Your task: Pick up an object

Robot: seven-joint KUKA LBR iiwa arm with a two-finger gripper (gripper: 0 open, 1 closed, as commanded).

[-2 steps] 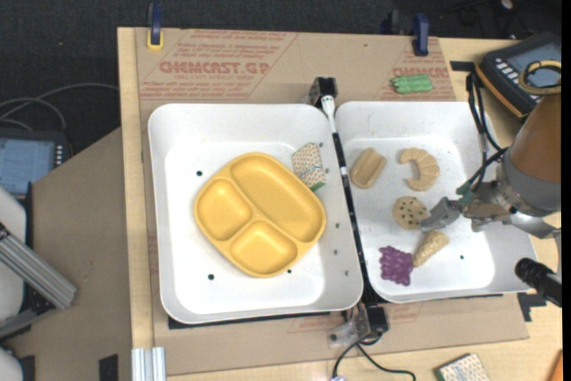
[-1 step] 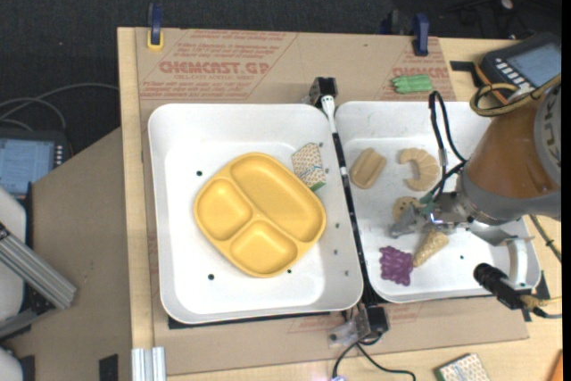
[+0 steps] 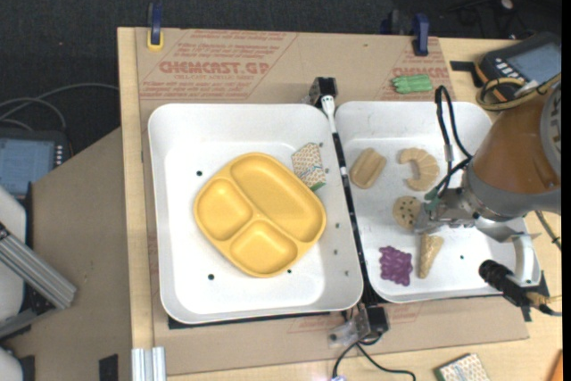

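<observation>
I see the arm (image 3: 522, 161) reaching in over the right bin (image 3: 379, 116), orange band above the wrist. Gripper (image 3: 434, 219) sits low in that bin, roughly mid-bin toward the near side. I can't tell whether it's spread or pinching anything; the wrist blocks my view of the tips.

Everything below is placed relative to the gripper:
- cookie-like round piece (image 3: 407, 211): just beside it on the left, touching or nearly so, can't tell which.
- tan cone-shaped piece (image 3: 429, 254): just below it, toward the near rim, looks apart from the tips.
- purple grape cluster (image 3: 395, 264): below and left, near the cone piece, resting on the bin floor.
- croissant-shaped piece (image 3: 420, 167): above it, toward the far side.
- tan bread-like piece (image 3: 367, 168): up and left, near the divider between the bins.

Left bin (image 3: 169, 219), well left of the gripper: yellow divided plate (image 3: 260, 213) lying flat with three compartments; small patterned piece (image 3: 309, 163) at the plate's upper right edge, touching or just beside it.

Green item (image 3: 412, 85) on the brown board, well above the gripper, outside the bins.

Nothing looks lifted; all pieces rest on the bin floors.
</observation>
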